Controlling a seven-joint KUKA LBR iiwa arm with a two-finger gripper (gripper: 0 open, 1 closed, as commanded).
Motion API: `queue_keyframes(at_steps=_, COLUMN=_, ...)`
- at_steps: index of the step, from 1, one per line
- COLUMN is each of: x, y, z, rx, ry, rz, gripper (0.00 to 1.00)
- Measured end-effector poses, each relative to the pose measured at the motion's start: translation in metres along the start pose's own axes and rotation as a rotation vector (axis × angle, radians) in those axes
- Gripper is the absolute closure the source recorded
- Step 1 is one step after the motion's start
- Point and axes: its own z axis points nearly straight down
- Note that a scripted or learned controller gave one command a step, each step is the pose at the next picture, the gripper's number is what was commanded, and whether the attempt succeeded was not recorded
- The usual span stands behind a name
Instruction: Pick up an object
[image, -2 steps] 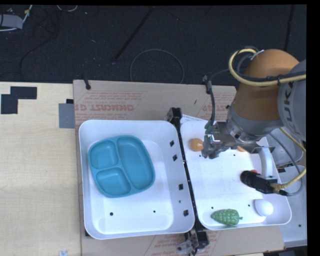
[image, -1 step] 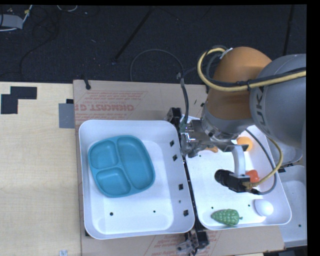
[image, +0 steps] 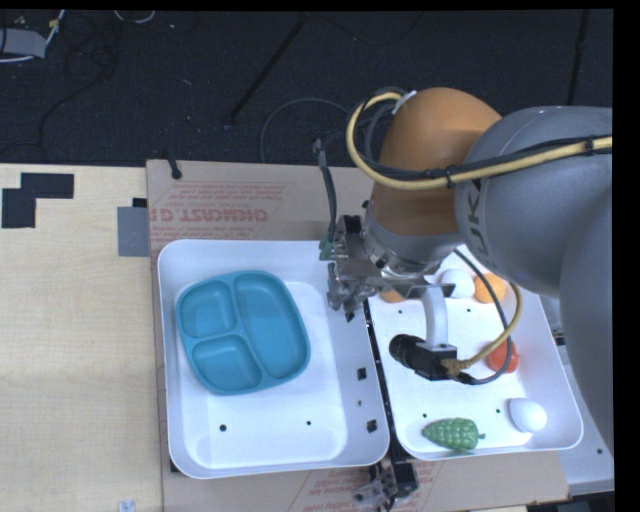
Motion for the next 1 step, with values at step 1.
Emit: queue_keyframes(at_steps=1, x=-0.0014, y=-0.0004, z=-0.0003, rx=0.0, ry=-0.002, rz=0.002, gripper=0.0)
